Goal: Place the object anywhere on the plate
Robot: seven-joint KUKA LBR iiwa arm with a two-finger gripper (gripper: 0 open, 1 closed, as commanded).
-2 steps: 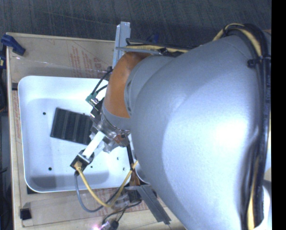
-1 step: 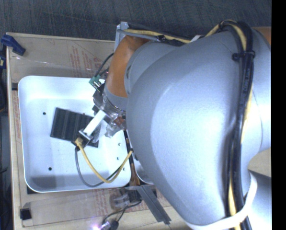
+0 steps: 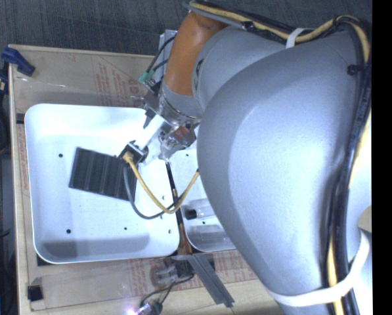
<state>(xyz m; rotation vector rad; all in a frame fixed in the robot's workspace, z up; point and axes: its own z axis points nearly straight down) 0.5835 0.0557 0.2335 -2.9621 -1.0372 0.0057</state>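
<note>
My claw (image 3: 166,140) hangs over the left bin's (image 3: 44,126) right side, just right of a dark slab (image 3: 98,172); can't tell its grip state.

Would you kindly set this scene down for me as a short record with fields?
left bin: white, shallow, holds one dark ribbed slab
slab position: lying flat near the bin's middle, slightly skewed to the bin's walls
right bin: white, mostly covered by the arm
arm: grey with an orange band, reaching in from the right
gripper: over the seam between the two bins, just right of the slab
held item: cannot tell
</note>
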